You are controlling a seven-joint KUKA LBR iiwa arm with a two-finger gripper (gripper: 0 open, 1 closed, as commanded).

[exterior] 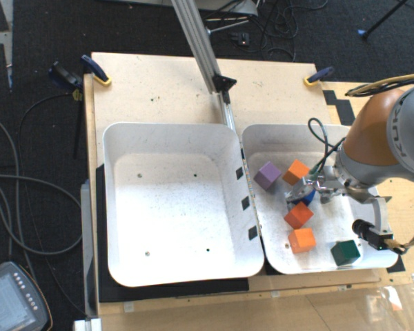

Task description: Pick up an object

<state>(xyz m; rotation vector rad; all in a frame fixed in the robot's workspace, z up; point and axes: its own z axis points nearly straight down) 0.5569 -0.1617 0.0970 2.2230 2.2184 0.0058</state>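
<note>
Reaching in from the right, the arm (383, 140) sits low over the right bin (262, 138), orange band above the wrist, grey body cut off by the frame edge. Gripper (305, 190) is down among the blocks in the middle of that bin. Fingers are too small and cluttered to read: can't tell if they're open or closed, and can't confirm anything is clamped between them.

Block layout in the right bin:
- blue block (306, 198): partly hidden right at the fingertips, touching or nearly touching the metal. Only a sliver shows. Whether it sits between the fingers or just under them, can't tell.
- upper orange block (297, 172): just above the gripper, beside it, not under it.
- purple block (267, 175): left of the upper orange block, near the bin's left wall, clear of the gripper.
- red-orange block (299, 216): directly below the gripper tip, right next to the blue block, tilted on a corner.
- lower orange block (303, 240): below the red-orange one, close to the bin's front edge.
- green block (345, 252): front right corner, well apart from the fingers, next to a black fitting hanging off the arm.

Left bin (117, 150) is white with dark specks. Both bins sit side by side on a pale board (159, 81), with a metal pole (196, 33) slanting down to the seam between them. Dark cable (319, 140) loops off the wrist.
</note>
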